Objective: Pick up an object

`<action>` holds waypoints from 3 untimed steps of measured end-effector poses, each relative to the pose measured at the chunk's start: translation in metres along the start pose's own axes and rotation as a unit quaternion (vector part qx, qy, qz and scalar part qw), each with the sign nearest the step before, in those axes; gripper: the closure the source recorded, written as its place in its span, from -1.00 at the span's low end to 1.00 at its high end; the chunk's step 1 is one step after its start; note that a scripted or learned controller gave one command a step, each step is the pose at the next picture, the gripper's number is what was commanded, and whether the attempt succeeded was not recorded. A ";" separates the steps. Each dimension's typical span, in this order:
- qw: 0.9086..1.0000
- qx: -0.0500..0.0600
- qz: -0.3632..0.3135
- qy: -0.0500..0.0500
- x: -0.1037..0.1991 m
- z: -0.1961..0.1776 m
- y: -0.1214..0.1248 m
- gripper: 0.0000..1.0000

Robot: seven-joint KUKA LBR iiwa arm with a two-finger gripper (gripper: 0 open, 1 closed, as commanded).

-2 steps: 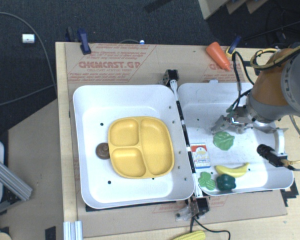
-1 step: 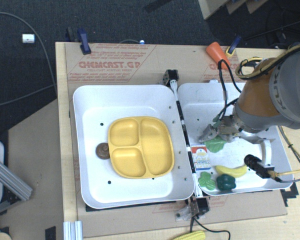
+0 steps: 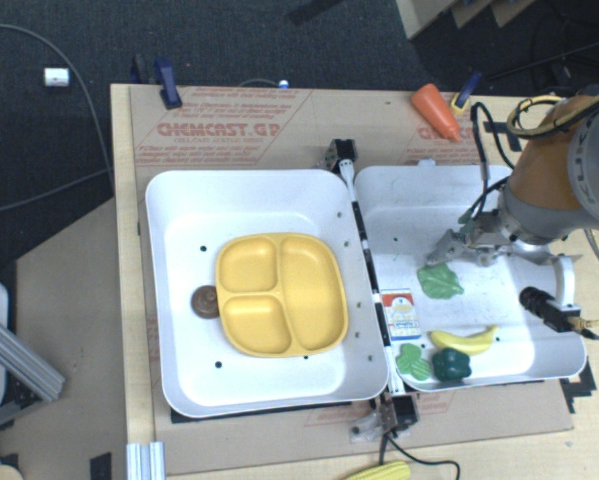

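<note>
My gripper [image 3: 459, 250] hangs low over the right bin [image 3: 399, 193], just above and to the right of a flat green leafy piece [image 3: 440, 282]. Nothing can be seen held in it. Near the bin's front lie a yellow banana [image 3: 465, 340], a dark green round item [image 3: 451, 366] and a lighter green piece [image 3: 411, 359]. A small white and red card [image 3: 401, 314] lies by the bin's left wall. The grey arm with its orange band [image 3: 544, 173] comes in from the right.
The left bin [image 3: 179, 208] holds a yellow divided plate [image 3: 279, 295] with a small brown disc [image 3: 205, 302] at its left edge. An orange carrot-shaped item [image 3: 437, 114] lies on the bench behind the right bin. A blue clamp [image 3: 166, 84] sits at the back left.
</note>
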State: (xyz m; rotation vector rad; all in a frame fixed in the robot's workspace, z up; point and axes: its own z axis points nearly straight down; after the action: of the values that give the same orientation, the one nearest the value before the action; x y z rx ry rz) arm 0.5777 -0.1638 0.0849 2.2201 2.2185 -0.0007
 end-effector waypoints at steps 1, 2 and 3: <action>1.000 0.001 -0.001 0.002 0.071 0.000 -0.024 -1.00; 1.000 0.001 0.000 0.001 0.070 0.000 -0.033 -1.00; 1.000 0.002 0.001 0.001 0.019 -0.023 -0.099 -1.00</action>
State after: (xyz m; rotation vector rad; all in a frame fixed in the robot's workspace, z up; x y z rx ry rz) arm 0.4785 -0.1448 0.1072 2.2247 2.2199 -0.0023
